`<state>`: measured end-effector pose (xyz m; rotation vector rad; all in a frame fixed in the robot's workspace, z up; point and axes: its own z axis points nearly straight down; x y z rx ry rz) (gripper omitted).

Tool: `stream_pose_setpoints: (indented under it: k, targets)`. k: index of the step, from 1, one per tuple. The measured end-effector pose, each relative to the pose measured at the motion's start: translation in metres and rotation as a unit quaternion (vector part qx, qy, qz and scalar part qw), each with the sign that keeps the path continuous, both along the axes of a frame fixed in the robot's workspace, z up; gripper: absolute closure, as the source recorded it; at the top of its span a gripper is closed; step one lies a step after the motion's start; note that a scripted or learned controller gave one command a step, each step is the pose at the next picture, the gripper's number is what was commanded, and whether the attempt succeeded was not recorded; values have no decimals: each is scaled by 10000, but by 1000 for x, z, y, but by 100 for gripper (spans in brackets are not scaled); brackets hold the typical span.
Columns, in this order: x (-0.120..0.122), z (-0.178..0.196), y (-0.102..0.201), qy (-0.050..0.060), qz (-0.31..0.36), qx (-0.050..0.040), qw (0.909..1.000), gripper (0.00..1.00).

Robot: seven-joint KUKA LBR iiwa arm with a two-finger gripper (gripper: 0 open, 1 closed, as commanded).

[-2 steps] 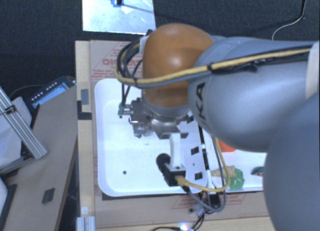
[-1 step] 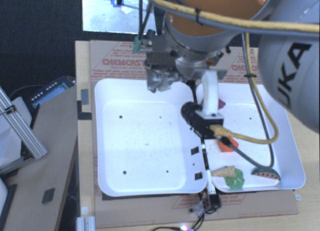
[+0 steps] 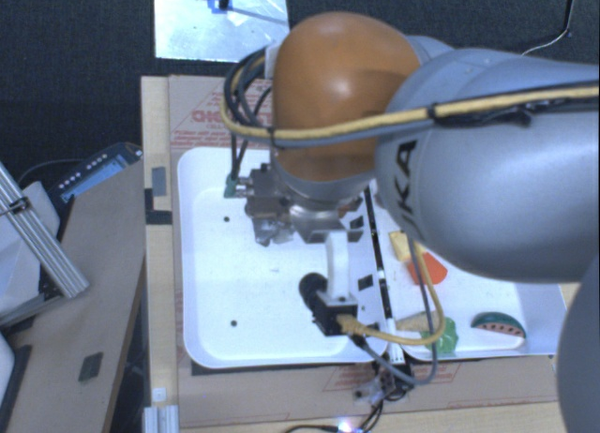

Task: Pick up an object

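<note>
The grey arm with its orange band reaches in from the right and hangs over the left white bin, covering much of both bins. Below the band sits the gripper, a grey metal block over the upper middle of the left bin. In the right bin, a watermelon-slice toy lies near the front edge. An orange piece and a yellow piece lie by the divider, and a green object rests at the front. None of them touches the gripper.
A black cable fitting and a yellow cable hang over the front of the bins. A silver sheet lies behind the bench. An aluminium rail and a blue-edged device stand at the left.
</note>
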<state>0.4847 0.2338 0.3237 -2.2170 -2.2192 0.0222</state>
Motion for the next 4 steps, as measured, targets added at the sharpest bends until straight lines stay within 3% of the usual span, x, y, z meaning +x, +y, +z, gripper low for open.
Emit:
stream_pose_setpoints:
  k: [1,2,3,4]
  targets:
    - [1,-64,0,-42,0,23,10000,100]
    - [3,139,0,-161,22,86,9998,100]
    - [1,18,0,-22,0,12,10000,100]
    - [61,46,0,-99,-6,42,9999,100]
